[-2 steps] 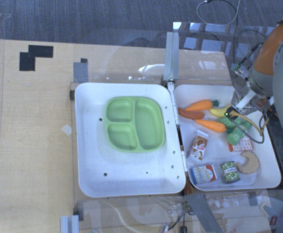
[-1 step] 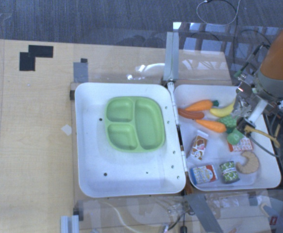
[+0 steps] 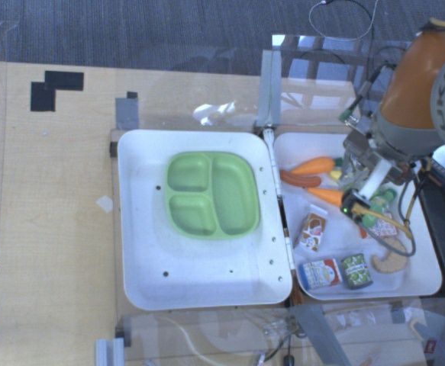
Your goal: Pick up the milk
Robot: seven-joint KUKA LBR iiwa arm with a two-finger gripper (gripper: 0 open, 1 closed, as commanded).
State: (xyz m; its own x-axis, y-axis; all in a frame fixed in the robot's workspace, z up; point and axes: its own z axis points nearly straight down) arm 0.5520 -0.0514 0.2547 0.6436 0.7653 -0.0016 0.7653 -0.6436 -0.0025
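A small white carton with a red and blue label, which I take for the milk (image 3: pixel 319 273), lies on its side at the front of the right bin (image 3: pixel 428 280). Just behind it rests a brown and white carton (image 3: pixel 312 231). My gripper (image 3: pixel 353 175) hangs over the back middle of that bin, above the orange carrots, well behind and to the right of both cartons. The wrist hides the gripper's tip. Nothing visibly hangs from it.
The right bin also holds two carrots (image 3: pixel 314 166) (image 3: pixel 327 197), a red sausage (image 3: pixel 300 180), a green packet (image 3: pixel 356 271), a round biscuit (image 3: pixel 390 264) and small green pieces (image 3: pixel 382 198). In the left bin (image 3: pixel 146 280) sits a green divided plate (image 3: pixel 211 194).
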